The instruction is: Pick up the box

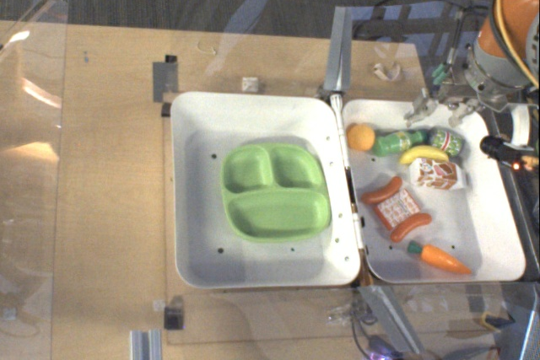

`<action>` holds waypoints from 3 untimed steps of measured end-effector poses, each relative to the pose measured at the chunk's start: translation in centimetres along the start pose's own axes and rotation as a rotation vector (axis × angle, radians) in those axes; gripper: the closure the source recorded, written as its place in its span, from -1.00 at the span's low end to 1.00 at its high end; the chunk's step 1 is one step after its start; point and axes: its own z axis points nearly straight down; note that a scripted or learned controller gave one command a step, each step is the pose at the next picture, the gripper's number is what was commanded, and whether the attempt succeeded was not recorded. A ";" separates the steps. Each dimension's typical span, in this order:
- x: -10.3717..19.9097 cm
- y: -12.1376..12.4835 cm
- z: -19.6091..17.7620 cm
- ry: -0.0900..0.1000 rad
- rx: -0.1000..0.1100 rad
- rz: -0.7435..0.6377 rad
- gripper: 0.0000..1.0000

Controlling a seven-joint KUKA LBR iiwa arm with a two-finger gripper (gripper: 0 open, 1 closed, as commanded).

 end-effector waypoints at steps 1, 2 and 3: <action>3.6 -5.8 8.8 -0.001 -0.004 -0.217 -1.00; 4.8 -12.1 10.2 -0.008 -0.029 -0.188 -1.00; 4.7 -11.7 8.9 -0.011 -0.039 -0.190 1.00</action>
